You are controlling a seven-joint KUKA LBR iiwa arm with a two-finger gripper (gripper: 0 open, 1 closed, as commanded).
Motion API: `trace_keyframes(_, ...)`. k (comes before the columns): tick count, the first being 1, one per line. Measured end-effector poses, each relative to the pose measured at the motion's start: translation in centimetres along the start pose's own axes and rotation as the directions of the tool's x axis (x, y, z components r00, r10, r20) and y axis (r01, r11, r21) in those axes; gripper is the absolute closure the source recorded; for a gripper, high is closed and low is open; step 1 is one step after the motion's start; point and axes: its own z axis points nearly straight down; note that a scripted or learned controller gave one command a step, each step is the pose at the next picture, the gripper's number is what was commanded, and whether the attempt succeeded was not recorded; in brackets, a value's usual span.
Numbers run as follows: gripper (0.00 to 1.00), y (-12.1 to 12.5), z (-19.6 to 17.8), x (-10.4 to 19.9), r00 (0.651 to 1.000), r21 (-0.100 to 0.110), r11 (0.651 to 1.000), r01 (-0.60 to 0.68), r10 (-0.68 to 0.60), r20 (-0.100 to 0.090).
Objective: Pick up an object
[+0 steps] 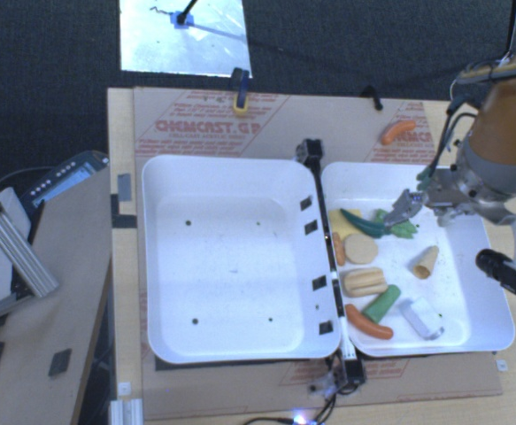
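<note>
The right bin holds several toy foods. A dark green pepper lies beside a light green leafy piece. Below them are a round tan disc, a bread roll, a green cucumber, an orange-red sausage, a cone and a white-grey block. My gripper hangs low over the upper part of this bin, just above the leafy piece and the right end of the pepper. Whether it touches either one I cannot tell.
The left bin sits beside the right one, with a black clipped divider between them. An orange carrot lies on the cardboard behind the right bin. A yellow-blue clamp stands at the back. The arm's body covers the right bin's far right corner.
</note>
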Motion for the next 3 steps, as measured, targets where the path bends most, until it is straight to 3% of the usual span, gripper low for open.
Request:
trace_keyframes(1, 0.0, 0.0, 8.7, -7.1, 1.0, 0.008, 1.0, -0.008, 0.008, 0.002)
trace_keyframes(2, 0.0, 10.6, 10.5, -6.2, 1.0, -0.007, 1.0, 0.005, -0.005, 0.001)
trace_keyframes(3, 0.0, 2.5, 16.6, -2.8, 1.0, 0.007, 1.0, -0.002, 0.002, -0.004)
